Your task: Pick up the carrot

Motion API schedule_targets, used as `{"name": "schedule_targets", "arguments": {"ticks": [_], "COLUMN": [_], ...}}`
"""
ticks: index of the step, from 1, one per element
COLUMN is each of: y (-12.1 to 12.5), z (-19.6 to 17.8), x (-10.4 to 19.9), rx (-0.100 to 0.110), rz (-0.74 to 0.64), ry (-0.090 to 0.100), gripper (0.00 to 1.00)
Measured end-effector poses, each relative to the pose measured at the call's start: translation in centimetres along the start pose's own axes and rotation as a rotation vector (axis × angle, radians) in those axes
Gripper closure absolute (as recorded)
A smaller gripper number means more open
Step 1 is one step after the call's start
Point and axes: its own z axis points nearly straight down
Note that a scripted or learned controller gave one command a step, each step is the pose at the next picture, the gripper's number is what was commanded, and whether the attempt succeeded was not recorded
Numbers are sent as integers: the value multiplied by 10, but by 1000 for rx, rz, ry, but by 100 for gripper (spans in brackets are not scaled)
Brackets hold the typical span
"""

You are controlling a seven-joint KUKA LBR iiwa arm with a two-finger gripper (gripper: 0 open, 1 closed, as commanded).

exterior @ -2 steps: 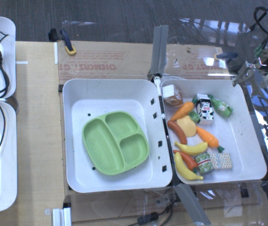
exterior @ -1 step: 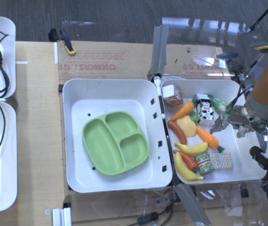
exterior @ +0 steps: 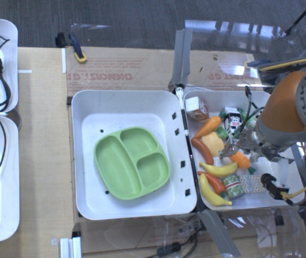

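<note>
Nearest the camera, along the front wall of the right-hand shallow white bin [exterior: 249, 202], lie a curved yellow plastic banana [exterior: 212, 193] and a small green-and-white printed packet [exterior: 233, 186]. Just behind them sit a second yellow banana [exterior: 220, 169], a red toy pepper [exterior: 213, 180], and a long red sausage-shaped toy [exterior: 203, 150] by the bin's left wall. The orange tapered toy carrot with a green top [exterior: 208, 126] lies towards the bin's back left corner, tilted, its thick end beside a pale yellow cheese-like block [exterior: 213, 143].

The metal two-finger claw [exterior: 232, 150] hangs low over the bin's middle, near a small orange lump [exterior: 241, 160] and apart from the carrot; I cannot tell whether it is apart or together.

The carrot looks like hollow moulded plastic: light, stiff, smooth and likely slippery, not fragile. I judge the best hold to be across its thicker middle, fingers square to its long axis, since the taper could squeeze it out of a grip
</note>
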Motion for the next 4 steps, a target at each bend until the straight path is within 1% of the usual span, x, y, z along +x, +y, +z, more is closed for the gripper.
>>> {"name": "schedule_targets", "arguments": {"ticks": [1, 2, 3, 4], "y": [15, 15, 39, 81], "z": [-1, -9, -101, -157], "x": [26, 25, 114, 170], "rx": [-2, 0, -2, -3], "rz": [-131, -126, -141, -241], "ry": [-1, -1, -1, -3], "gripper": [0, 100, 100, 100]}}
